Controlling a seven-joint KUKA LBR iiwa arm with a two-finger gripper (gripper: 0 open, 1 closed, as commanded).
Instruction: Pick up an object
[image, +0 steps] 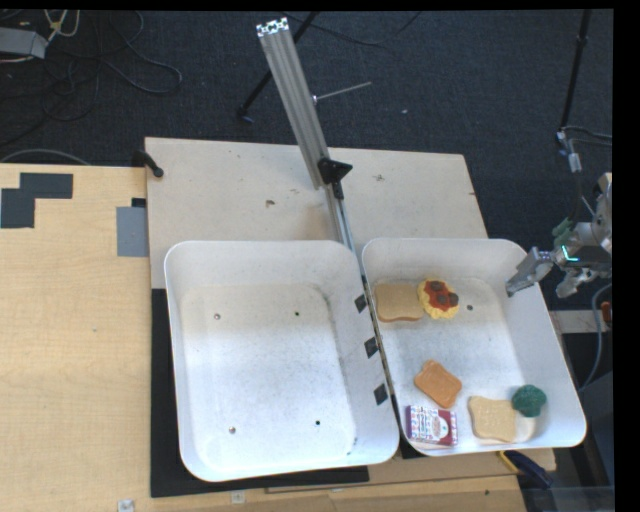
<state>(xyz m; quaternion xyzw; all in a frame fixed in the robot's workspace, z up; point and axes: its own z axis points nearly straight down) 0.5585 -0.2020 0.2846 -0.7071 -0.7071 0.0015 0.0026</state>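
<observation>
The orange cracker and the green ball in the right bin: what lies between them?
Bare bin floor separates orange cracker and green ball; camera view.

Lab: 2 white bins (265, 455), floor cables (120, 50).

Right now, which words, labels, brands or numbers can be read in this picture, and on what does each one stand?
No text can be read.
The small red and white packet in the right bin carries print, but it is too small and blurred to read.
</observation>
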